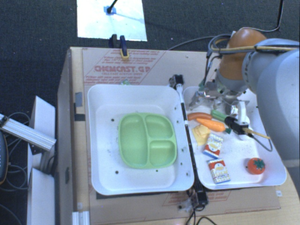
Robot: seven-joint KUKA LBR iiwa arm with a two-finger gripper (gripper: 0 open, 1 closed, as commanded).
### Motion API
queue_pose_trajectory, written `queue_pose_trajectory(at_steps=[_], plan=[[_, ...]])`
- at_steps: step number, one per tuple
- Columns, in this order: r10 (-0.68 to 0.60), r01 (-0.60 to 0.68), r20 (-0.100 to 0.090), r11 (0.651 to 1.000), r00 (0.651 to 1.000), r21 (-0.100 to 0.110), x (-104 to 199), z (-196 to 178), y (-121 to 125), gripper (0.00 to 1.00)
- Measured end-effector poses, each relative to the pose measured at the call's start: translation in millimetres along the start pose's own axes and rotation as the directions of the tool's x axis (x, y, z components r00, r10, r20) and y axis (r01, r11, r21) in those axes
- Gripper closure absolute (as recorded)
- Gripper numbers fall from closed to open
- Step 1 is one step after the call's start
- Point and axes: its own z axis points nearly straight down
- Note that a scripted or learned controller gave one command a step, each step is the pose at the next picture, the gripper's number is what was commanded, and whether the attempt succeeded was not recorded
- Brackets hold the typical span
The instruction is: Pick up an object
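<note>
We see the tool low in the right bin, at its far edge, above the carrot, though we cannot tell whether it grips anything. The carrot lies near the bin's far-left corner, beside a sausage and cheese. It looks like light, stiff, smooth plastic, so we judge a grip across its thick middle safest.

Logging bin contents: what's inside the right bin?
In the right bin: a carrot, a hot dog, a yellow cheese piece, two small cartons and a tomato. The arm covers the bin's far end, so anything there is hidden.
</note>
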Motion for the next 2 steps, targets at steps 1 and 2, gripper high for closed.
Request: queue_pose_trajectory(at_steps=[1, 2], plan=[[0.002, -0.002, 0.0, 1.0, 1.0, -0.001, -1.9, -0.2, 0.1, 0.0], [0.002, -0.002, 0.0, 1.0, 1.0, 0.0, -1.2, -0.1, 0.0, 0.0]])
